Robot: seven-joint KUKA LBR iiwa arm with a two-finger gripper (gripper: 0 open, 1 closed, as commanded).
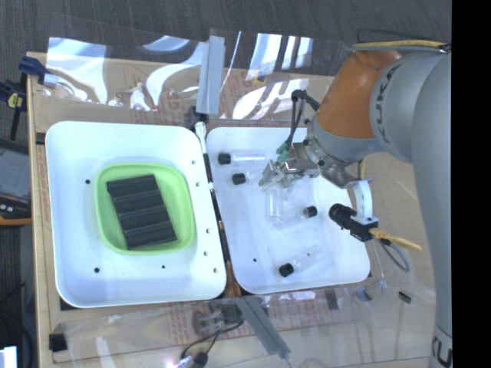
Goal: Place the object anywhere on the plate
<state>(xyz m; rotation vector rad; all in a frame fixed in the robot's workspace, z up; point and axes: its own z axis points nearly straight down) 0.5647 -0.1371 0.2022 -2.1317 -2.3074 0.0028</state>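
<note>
Nearest the camera, along the near edge of the right bin (pixel 349 271), lies a clear vial with a black cap (pixel 287 268), one of several small see-through vials strewn over that bin's floor. Others lie further back: one capped vial near the far left corner (pixel 225 159), another black cap just below it (pixel 238 179), and one with its cap at right of centre (pixel 310 211). Their glassy bodies are hard to trace against the white.

Over the far middle of this bin hangs the gripper (pixel 273 173), reaching in from the right under the grey arm (pixel 406 98). Whether its tips are apart or together I cannot tell, nor whether anything sits between them.

What matters for the coming move is direction: the green plate (pixel 184 186) sits in the left bin (pixel 61 205), well apart from the gripper and straight to its left, across the two bin rims. A dark ribbed block (pixel 140 209) already covers most of the plate, its long axis running near to far, so the bare green margin is narrow. Any vial carried over would, I judge, land on the block or that rim.
</note>
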